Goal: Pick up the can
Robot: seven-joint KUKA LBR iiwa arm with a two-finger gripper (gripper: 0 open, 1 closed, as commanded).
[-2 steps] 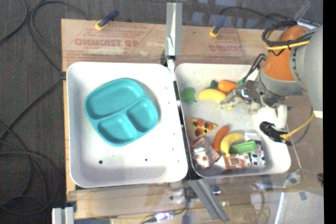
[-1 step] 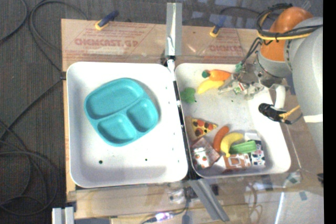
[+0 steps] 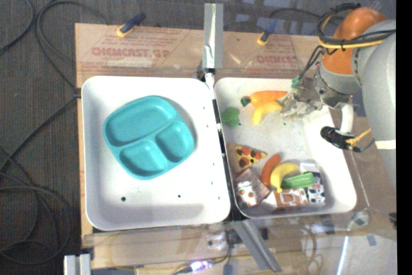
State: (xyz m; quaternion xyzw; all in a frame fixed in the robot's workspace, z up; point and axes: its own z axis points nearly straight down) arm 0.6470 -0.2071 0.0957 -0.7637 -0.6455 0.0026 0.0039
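gripper (image 3: 297,105) sits over the right bin (image 3: 338,167), near its far edge, beside an orange-and-yellow toy (image 3: 264,104); i can't tell from here how it is set. i can't pick out the can for sure in the clutter (image 3: 280,183) at that bin's near side. the left bin (image 3: 96,203) holds a teal divided plate (image 3: 149,136).

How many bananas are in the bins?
2. One banana lies near the top of the right bin, beside the gripper. The other banana sits in the pile at that bin's bottom. More could be hidden under the pile.
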